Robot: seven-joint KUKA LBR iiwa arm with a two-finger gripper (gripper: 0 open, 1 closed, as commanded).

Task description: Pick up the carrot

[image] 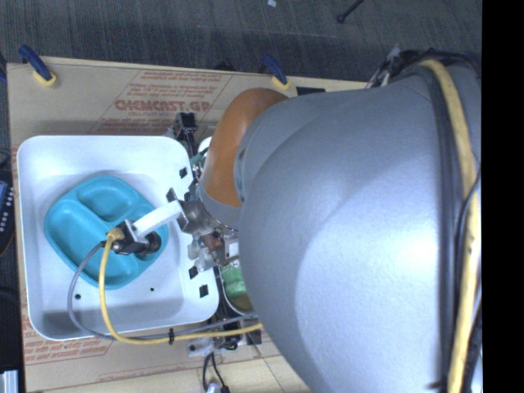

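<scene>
Arm [368,236]: large and grey with an orange band [241,133], reaching in from the right and covering the right half of the bench [82,88].
Tool [205,240]: low at the right wall of the left bin [155,297].
Tool state: cannot tell whether apart or together.
Left bin: holds a teal divided plate [86,219].
Green item [235,286]: partly visible under the arm, just right of the tool.
Carrot: cannot tell where it lies; the arm hides that side.
</scene>
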